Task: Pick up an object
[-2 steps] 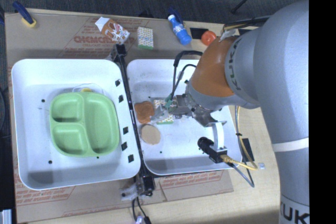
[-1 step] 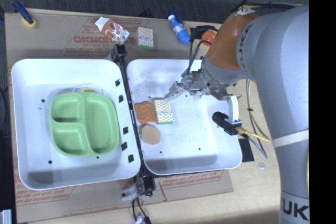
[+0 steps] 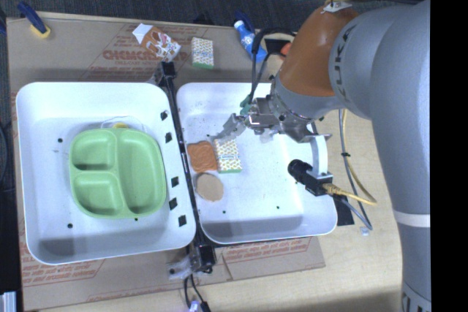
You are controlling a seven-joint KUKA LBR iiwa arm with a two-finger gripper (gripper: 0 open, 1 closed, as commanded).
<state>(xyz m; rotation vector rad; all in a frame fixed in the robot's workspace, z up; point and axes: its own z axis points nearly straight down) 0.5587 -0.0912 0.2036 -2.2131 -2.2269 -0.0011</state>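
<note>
In the right bin [image 3: 292, 219], near its left wall, three small things lie close together: a brown square piece [image 3: 201, 156], a green-and-white patterned packet [image 3: 229, 155] and a round tan disc [image 3: 210, 188]. My gripper [image 3: 228, 128] hangs over the bin's middle, reaching left and down. Its tip is just above the top edge of the patterned packet. Nothing is visibly lifted off the bin floor.
The left bin [image 3: 36, 230] holds a green divided plate [image 3: 117, 172]. Behind the bins, on the cardboard, lie a wrapped snack [image 3: 157, 42], a small green-white packet [image 3: 202, 52] and a blue object [image 3: 245, 33]. A blue-and-yellow clamp [image 3: 33, 18] sits at the far left corner.
</note>
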